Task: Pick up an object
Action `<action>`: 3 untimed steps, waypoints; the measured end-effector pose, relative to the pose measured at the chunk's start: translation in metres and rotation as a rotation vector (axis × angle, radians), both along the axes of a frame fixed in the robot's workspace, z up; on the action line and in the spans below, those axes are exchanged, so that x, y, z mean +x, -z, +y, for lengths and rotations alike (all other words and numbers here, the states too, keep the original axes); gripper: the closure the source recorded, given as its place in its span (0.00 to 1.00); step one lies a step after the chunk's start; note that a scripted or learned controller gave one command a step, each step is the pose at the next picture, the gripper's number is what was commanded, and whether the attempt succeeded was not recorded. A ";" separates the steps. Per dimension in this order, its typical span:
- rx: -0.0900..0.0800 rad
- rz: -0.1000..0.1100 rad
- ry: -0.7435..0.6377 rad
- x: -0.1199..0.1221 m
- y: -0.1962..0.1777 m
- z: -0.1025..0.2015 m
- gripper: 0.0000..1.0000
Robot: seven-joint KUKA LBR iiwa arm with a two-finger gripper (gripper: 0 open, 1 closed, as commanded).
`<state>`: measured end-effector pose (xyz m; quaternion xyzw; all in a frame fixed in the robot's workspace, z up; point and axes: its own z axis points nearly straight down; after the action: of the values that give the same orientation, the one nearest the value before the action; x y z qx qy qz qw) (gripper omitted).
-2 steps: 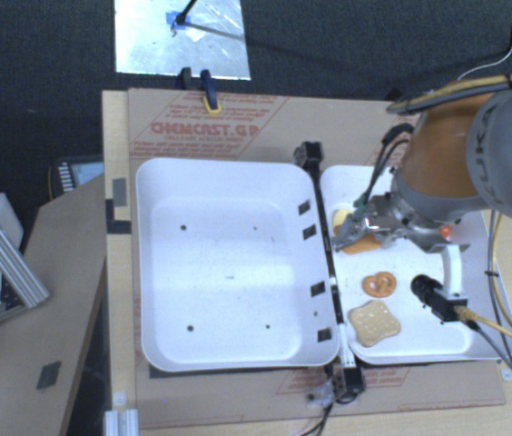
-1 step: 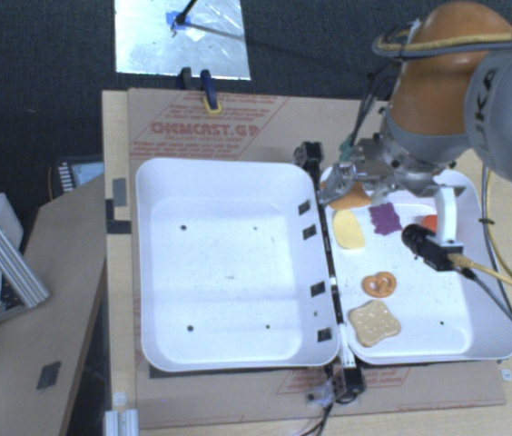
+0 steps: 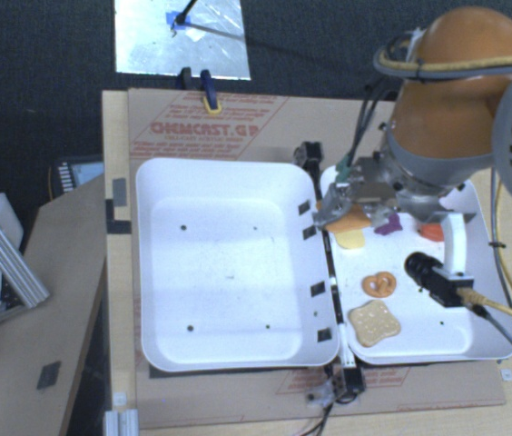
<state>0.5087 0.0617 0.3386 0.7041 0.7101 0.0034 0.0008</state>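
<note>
Toast slice (image 3: pixel 374 322) nearest, pretzel (image 3: pixel 379 284) above; both below tool (image 3: pixel 358 209); tool finger state unclear.

In the right bin (image 3: pixel 474 339), several small toy foods are lying flat. A slice of toast (image 3: pixel 373 322) is sitting near the bin's front left corner, and a pretzel (image 3: pixel 379 285) is resting just behind it. A yellow piece (image 3: pixel 351 239) is lying by the left wall, with an orange piece (image 3: pixel 353 220) touching it, perhaps overlapping. A purple piece (image 3: pixel 388 226) and a red piece (image 3: pixel 431 232) are lying farther right, mid-bin.
</note>
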 end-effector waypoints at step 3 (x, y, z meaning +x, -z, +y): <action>0.002 -0.010 0.001 -0.008 -0.203 0.068 1.00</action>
<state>0.5007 0.1293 0.5413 0.7043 0.7098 0.0075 0.0035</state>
